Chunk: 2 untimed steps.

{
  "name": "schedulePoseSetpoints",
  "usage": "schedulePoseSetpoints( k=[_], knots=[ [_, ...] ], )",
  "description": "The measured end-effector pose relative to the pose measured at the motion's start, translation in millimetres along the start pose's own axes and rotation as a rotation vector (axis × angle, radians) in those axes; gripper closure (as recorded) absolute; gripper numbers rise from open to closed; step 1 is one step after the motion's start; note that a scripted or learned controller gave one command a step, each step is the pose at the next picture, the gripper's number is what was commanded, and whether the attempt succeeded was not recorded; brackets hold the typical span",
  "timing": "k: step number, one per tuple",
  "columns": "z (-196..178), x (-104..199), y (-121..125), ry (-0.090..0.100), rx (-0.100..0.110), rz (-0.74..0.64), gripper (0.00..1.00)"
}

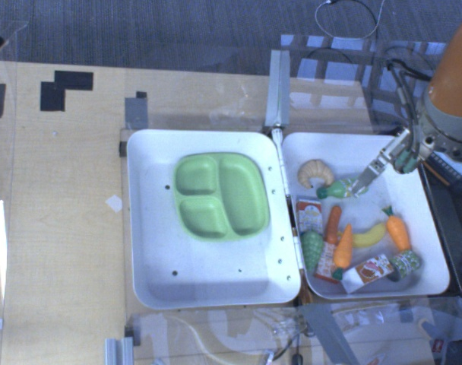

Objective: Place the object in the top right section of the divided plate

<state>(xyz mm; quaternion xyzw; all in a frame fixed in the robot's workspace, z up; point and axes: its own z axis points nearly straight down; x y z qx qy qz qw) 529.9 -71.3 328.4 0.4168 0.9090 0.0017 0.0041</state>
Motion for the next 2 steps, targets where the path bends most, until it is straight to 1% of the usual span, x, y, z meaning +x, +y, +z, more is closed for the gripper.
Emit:
schedulePoseSetpoints(
  k=[1,2],
  knots=[
    [23.9,29.8,-29.7,0.002,0.002,0.01,0.0],
    [23.7,29.8,-29.7,0.002,0.002,0.01,0.0]
  ],
)
